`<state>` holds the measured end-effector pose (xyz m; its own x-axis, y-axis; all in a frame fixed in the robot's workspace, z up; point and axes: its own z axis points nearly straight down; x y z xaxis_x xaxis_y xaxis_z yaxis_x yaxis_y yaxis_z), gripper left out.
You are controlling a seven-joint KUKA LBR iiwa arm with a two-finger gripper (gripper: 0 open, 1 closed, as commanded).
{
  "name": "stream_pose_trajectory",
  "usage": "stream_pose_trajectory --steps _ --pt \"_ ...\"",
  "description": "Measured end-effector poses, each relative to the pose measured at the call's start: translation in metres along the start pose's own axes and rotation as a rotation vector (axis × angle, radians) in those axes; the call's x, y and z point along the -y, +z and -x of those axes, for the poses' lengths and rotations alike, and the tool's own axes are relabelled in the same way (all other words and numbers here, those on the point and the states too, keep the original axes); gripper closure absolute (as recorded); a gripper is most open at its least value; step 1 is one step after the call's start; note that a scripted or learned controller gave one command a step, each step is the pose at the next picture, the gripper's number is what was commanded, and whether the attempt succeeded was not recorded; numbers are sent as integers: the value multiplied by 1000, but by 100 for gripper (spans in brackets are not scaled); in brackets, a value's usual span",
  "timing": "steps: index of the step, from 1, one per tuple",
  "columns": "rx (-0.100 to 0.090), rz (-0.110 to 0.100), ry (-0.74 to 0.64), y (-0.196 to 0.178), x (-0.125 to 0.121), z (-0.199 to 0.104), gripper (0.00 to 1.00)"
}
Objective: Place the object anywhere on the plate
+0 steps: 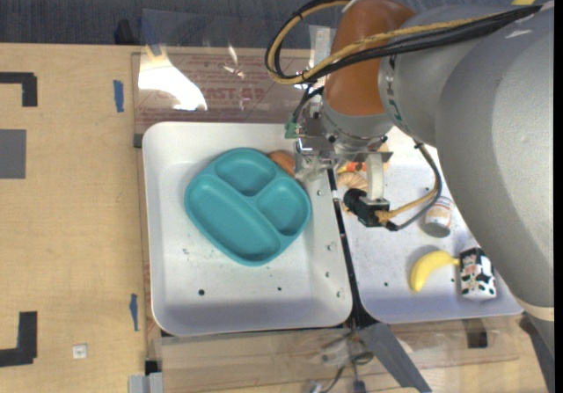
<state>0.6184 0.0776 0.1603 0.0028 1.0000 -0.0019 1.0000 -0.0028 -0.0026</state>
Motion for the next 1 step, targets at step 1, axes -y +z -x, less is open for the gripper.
stream_pose_trajectory --steps 1 --pt "-6 10 -8 34 -3 -66 100"
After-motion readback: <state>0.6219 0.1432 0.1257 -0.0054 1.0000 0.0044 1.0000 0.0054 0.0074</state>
